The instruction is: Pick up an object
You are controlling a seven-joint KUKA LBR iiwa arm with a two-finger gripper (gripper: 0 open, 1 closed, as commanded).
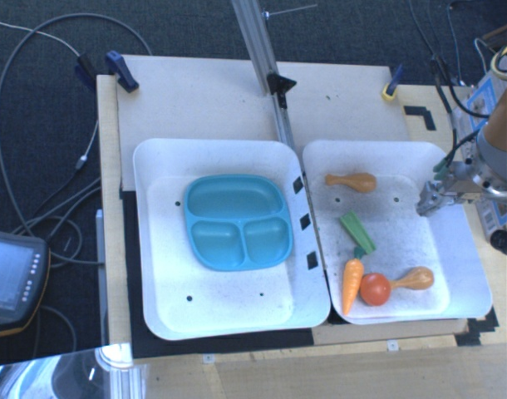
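Note:
The right bin (461, 248) holds several toy foods. A brown drumstick (351, 181) lies near its far left, and a green block (357, 233) lies below that. Along the near edge an orange carrot (351, 285) and a red tomato (375, 289) sit together, with a second brown drumstick (415, 279) touching the tomato. My gripper (430, 200) hangs over the bin's right side, above bare floor, apart from every toy. Nothing shows in its grasp.
The left bin (154, 223) bears a blue divided plate (237, 221). A metal pole (258, 32) slants in from the top between the bins. Blue clamps (120, 69) sit at the bench's far corners. Cables and a tablet (12, 281) lie on the floor at left.

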